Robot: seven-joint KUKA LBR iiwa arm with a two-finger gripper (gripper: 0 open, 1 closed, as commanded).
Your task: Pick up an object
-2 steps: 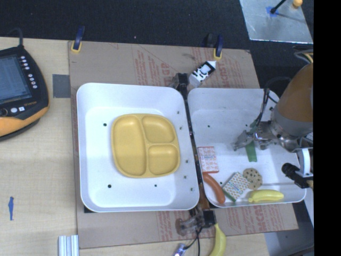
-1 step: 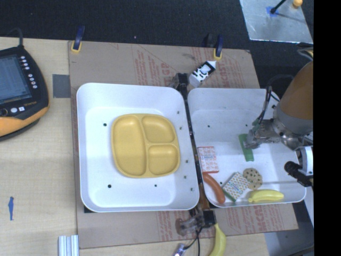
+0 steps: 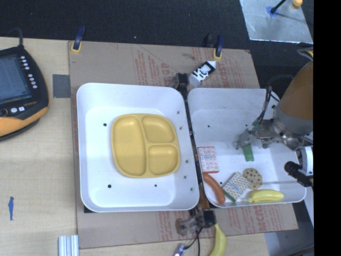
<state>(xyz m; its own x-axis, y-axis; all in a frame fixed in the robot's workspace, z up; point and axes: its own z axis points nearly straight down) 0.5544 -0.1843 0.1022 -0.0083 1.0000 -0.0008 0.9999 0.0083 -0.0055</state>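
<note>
Jaws: state cannot be told; gripper [image 3: 249, 141] sits low in the right bin [image 3: 226, 103], its tip at or just above a small green item [image 3: 248, 153], probably the pick target; contact unclear. Left to right: teach pendant [image 3: 16, 92], cut off at the frame edge; left bin [image 3: 88, 143] holding a yellow divided plate [image 3: 145, 144]; right bin's near side collecting a printed packet [image 3: 207, 159], sausage [image 3: 213, 188], cookie [image 3: 252, 177], banana [image 3: 266, 196]. Arm [image 3: 295, 103] partly cropped.

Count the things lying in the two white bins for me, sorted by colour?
Yellow: 2, divided plate and banana
Green: 1, small block
Orange-red: 1, sausage
Brown: 1, cookie
Printed packets: 2, and
Total: 7
</note>
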